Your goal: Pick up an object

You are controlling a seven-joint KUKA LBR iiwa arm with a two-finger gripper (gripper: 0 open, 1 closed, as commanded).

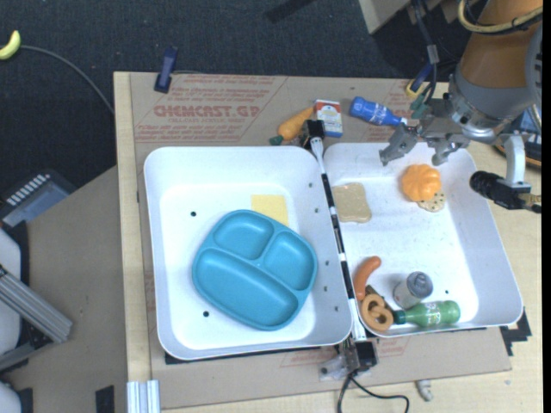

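Item, right bin (482, 231): your nearest candidate is the orange rounded object (421, 182), lying in the bin's far half, near its back wall. The hand (422, 149) hangs just above and behind it as the camera sees it, fingers (394, 151) spread apart with nothing between them; one dark fingertip shows to the camera's left of the object, the other to its right, so the object sits almost square under the gap, a touch nearer you than the fingertips. It is roughly as wide as it is long, with no clear long axis, so in your judgement the wrist angle matters little; the descent does. Also in this bin: a tan flat piece (351, 203) against the divider, well to the camera's left of the hand; at the near edge, an orange sausage-shaped piece (366, 273), a brown pretzel-like ring (376, 310), a grey round-capped item (417, 285) and a green bottle (432, 315) lying on its side, all well apart from the hand. Left bin (164, 231): a blue divided plate (254, 268) and a yellow square (269, 206), farthest off.
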